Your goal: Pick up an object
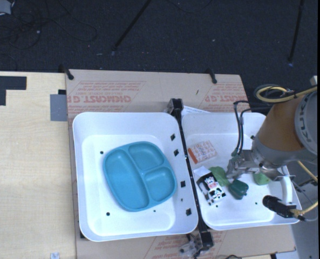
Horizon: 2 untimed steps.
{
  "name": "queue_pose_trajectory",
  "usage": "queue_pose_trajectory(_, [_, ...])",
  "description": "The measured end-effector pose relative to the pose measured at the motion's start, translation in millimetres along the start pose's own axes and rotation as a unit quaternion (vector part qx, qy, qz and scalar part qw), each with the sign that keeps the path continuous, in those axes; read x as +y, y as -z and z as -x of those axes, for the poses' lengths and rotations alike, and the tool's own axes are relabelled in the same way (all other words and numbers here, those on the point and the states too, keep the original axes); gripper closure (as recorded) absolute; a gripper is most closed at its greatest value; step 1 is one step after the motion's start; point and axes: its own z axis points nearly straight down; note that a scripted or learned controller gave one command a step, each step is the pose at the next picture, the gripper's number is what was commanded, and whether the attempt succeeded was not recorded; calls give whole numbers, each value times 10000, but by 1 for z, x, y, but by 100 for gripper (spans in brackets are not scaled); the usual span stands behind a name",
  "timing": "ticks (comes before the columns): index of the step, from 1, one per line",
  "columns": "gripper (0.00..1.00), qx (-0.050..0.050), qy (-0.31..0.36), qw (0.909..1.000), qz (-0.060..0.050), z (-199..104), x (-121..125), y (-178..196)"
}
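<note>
Cardboard [168,247] with red print shows under the near rims of the two white bins and is cut off by the lower edge of the view. Just beyond, in the right bin [246,219], a small black-and-white item [213,188] lies near the divider; it is too small to make out what it is.

Beside it, toward the arm, a dark teal lump [238,188] rests on the bin floor, rounded and matt, with its far edge meeting the grey metal above. The gripper [239,169] hangs low right over that edge. Its grey parts overlap there, so I cannot tell whether it is spread or pressed together, nor whether it pinches anything.

A pale green strip [219,174] slants between the black-and-white item and the gripper, its far end hidden beneath the metal. On the gripper's other side a light green piece [261,178] peeks out, partly covered by the wrist.

In the left bin [80,144] a blue plate [140,174] with three compartments lies flat, set on a diagonal. Farther back in the right bin, an orange-and-white printed card [202,151] lies flat close to the divider. The arm's orange band [281,129] rises behind, cut off at the right. Beyond the bins the cardboard carries mirrored red lettering, and then comes a dark floor [149,26] crossed by cables.
</note>
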Motion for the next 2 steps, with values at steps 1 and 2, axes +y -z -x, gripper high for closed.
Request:
queue_pose_trajectory(1, [100,-24,-5,10000,7,4,-7,46])
queue_pose_trajectory(2, [100,-24,29,10000,15,2,3,96])
